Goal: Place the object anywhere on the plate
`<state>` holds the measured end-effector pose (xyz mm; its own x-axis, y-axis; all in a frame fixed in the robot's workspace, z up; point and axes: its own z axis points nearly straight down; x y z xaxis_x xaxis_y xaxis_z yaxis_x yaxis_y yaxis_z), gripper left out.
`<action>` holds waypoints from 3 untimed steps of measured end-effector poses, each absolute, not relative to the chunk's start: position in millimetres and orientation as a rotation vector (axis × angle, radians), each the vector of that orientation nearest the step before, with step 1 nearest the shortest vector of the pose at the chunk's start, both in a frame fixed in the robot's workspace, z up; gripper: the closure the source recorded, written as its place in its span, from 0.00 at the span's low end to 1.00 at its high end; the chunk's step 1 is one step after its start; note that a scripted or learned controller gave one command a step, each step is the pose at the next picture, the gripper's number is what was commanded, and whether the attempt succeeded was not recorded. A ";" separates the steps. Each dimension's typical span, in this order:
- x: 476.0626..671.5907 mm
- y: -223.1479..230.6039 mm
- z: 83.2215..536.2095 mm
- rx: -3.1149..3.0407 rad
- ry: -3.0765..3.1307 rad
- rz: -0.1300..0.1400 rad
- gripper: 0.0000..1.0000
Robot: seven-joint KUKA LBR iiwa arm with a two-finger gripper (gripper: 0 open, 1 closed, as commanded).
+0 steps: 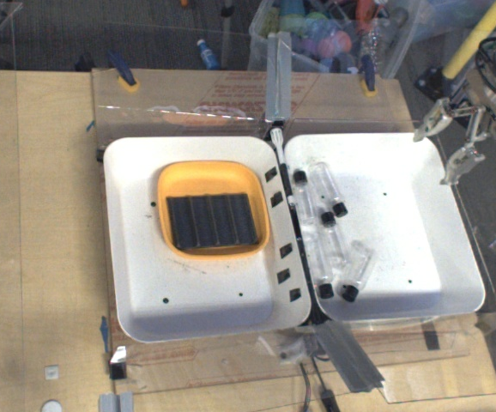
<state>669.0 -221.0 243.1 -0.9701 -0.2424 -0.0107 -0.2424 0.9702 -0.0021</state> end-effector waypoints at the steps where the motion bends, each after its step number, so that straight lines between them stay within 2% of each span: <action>1: 669.4 -218.9 243.7 -0.635 3.066 -0.003 0.00; 3: 668.8 -220.6 237.7 -1.113 2.930 -0.001 0.00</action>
